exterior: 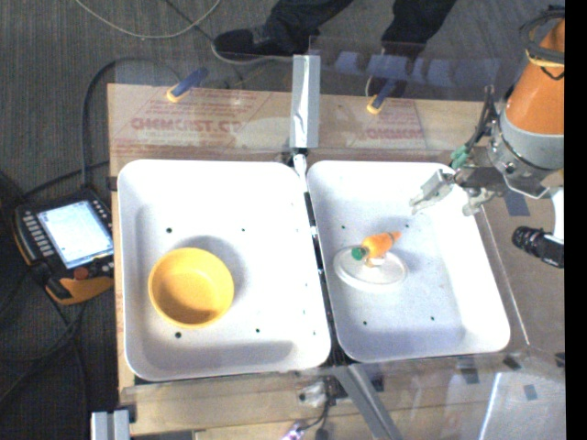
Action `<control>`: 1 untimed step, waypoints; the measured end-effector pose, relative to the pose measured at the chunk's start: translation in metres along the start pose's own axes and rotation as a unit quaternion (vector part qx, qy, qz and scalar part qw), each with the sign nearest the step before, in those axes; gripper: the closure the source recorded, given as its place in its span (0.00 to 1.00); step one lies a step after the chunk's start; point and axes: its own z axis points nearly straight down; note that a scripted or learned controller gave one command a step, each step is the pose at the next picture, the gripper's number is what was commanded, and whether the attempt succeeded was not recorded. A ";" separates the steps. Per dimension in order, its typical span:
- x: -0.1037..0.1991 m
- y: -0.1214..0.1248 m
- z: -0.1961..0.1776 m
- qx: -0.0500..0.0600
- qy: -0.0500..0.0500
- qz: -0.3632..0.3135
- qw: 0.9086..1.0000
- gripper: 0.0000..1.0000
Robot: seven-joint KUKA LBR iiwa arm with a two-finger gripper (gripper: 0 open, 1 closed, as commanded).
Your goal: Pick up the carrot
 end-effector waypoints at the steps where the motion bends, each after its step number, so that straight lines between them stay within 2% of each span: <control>1: 0.034 0.016 0.113 0.000 0.001 -0.104 0.995 0.00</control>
